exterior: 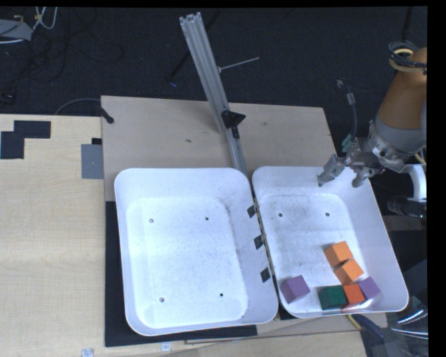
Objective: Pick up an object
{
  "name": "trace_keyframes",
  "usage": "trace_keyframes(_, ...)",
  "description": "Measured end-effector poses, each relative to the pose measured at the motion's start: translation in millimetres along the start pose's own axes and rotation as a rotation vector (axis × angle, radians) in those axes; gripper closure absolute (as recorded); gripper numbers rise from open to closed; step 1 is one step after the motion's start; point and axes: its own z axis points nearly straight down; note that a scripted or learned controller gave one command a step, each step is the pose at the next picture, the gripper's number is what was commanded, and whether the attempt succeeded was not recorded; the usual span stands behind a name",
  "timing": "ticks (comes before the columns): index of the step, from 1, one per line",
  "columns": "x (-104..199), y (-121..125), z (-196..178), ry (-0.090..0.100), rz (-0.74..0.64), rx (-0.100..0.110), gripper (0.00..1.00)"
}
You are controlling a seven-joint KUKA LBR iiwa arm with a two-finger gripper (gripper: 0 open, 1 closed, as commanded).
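Gripper (343, 171) hangs with its fingers spread wide, holding nothing, over the far right rim of the right bin (306, 183). Orange (339, 252), purple (295, 287) and green blocks (332, 298) cluster in that bin's near right corner

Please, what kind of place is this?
Probably a robotics lab: a robot arm hangs over two white bins, small coloured blocks lie in the right one, and loose cables cross the dark floor.
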Motion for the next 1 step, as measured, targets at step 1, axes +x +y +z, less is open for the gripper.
trace_keyframes(1, -20.4, -31.6, 124.6, 0.000, 0.009, -0.001, 0.00)
